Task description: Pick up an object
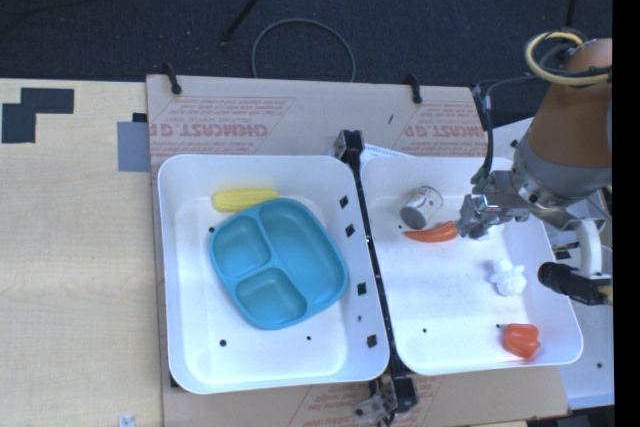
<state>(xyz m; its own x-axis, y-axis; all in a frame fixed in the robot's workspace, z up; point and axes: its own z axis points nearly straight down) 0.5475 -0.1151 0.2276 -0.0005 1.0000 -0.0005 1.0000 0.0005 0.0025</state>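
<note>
My gripper (474,219) hangs low over the right bin (440,350), near its upper right part. Just left of the fingertips lies an orange-red chili-shaped piece (431,234), its right end close to the fingers. A small silver can (421,206) lies on its side just above that piece. A white crumpled object (508,278) rests below the gripper, and an orange pepper-like toy (520,340) sits near the bin's lower right corner. Nothing shows between the fingers.
The left bin (185,335) holds a blue three-compartment plate (277,261) and a yellow corn cob (244,199) at the plate's upper left. A black divider (365,255) runs between the bins. Cardboard (300,120) lies under both.
</note>
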